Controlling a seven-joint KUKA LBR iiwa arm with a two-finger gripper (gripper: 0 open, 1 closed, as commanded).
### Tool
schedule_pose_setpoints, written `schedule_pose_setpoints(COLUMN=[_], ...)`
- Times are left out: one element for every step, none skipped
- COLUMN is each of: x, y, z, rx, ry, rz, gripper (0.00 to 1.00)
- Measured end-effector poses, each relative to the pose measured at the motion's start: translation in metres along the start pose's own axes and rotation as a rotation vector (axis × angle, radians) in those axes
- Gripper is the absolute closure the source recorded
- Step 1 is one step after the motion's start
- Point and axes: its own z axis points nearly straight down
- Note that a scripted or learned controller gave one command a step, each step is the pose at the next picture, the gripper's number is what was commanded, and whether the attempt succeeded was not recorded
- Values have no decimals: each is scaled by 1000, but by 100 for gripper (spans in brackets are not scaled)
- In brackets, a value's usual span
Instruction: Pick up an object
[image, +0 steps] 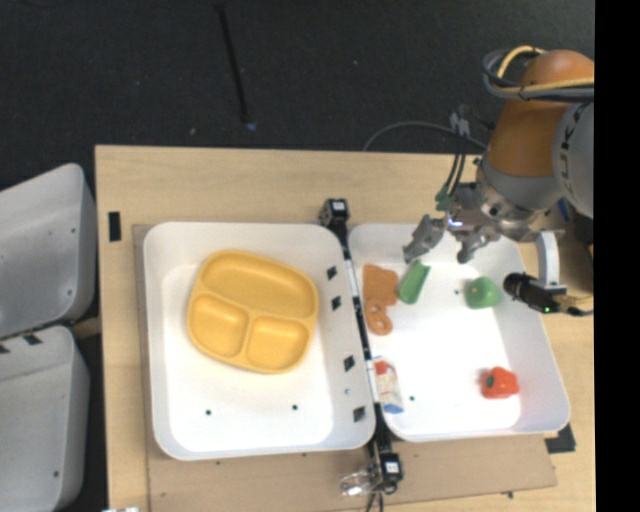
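My gripper (447, 242) hangs over the far edge of the right bin (450, 400), fingers spread open with nothing between them. Just below its left finger lies a green oblong piece (412, 282), tilted. A small green rounded object (482, 292) sits to the right of it, below the right finger. Against the bin's left side are an orange-brown flat piece (379, 285) and an orange ring (378, 320). A red-orange object (499, 382) rests near the bin's front right. A small white and blue tube (388, 386) lies at the front left.
The left bin (200, 400) holds a yellow divided plate (252, 310). A black ridge with clips (350, 320) separates the two bins. The grey and orange arm (530, 120) comes in from the upper right, with cables around it.
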Motion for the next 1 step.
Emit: schedule_pose_setpoints(x=[0], y=[2], z=[-7], rx=[-12], ry=[-1], rz=[-2], gripper=[0])
